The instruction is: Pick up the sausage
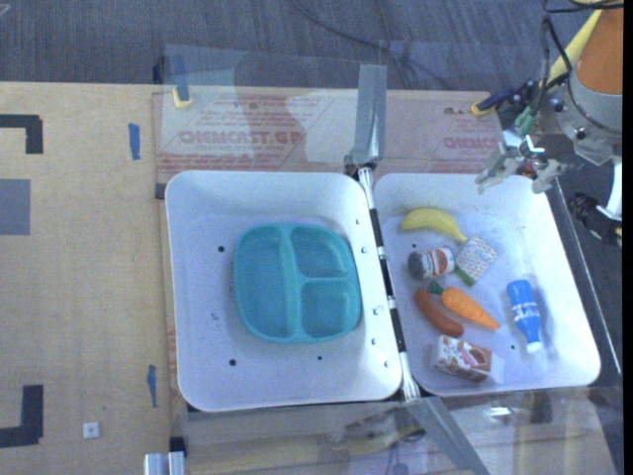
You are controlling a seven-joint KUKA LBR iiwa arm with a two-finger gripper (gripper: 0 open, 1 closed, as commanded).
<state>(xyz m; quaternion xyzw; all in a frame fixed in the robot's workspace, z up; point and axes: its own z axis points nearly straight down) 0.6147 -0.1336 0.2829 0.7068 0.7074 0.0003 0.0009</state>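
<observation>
Carton (462, 357) near; sausage (437, 312) half under carrot (467, 308).

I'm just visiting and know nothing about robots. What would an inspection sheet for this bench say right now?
Surface: two white bins; left bin holds a teal divided plate.
Job's things: sausage lies in the right bin, touching the carrot.
Clutter: banana, small jar, patterned packet, blue bottle, carton.
Grippers: gripper over the right bin's far edge, holding nothing.
Cables: black cable on the floor; more by the arm.
Surroundings: cardboard panel, grey carpet.
</observation>
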